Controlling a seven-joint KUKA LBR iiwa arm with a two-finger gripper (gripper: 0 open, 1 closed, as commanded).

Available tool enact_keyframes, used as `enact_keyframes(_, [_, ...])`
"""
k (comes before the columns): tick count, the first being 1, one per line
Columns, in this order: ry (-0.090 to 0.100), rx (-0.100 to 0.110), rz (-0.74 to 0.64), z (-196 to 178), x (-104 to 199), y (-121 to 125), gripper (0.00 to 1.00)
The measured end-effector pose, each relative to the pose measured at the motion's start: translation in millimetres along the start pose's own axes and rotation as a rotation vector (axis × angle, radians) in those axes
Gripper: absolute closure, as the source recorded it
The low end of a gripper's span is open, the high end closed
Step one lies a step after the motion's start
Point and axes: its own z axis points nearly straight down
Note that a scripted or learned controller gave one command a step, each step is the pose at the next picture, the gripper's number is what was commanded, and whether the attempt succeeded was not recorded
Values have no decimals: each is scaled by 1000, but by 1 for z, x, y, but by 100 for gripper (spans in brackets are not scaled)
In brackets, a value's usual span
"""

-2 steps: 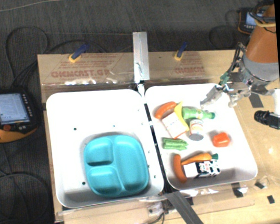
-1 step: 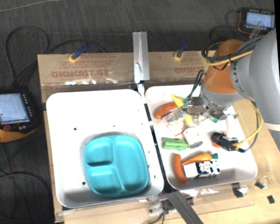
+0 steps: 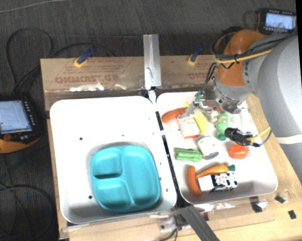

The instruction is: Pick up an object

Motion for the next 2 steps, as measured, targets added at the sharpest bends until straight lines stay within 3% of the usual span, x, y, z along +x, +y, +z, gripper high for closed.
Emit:
enact_keyframes(1, [-1,-11,-3,-12,2,4,100])
enact_keyframes(2, [-3,17,-106,-120,61,-12,100])
